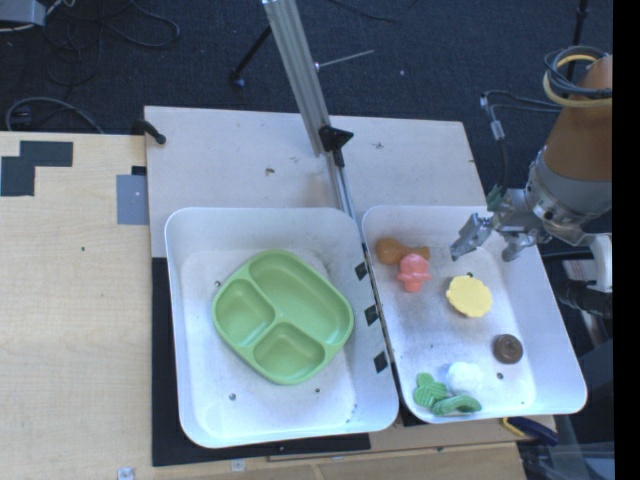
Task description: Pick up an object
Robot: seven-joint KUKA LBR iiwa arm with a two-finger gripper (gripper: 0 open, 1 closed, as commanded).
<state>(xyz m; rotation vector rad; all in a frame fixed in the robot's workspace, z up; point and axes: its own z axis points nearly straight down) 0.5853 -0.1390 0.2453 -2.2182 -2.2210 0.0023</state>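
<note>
Just below claw [492,238], seemingly open: yellow toy [469,296].

A single fixed camera hangs high above the table [240,153] and looks down at a slant, far enough back to take in both white bins, the left bin [185,268] and the right bin [555,353], with dark floor beyond the far edge.

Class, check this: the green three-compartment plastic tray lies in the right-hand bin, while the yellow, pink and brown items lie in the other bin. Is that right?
Not quite. The camera view shows the green three-compartment plastic tray in the left-hand white bin. The yellow, pink and brown items do lie in the other bin, as stated.
</note>
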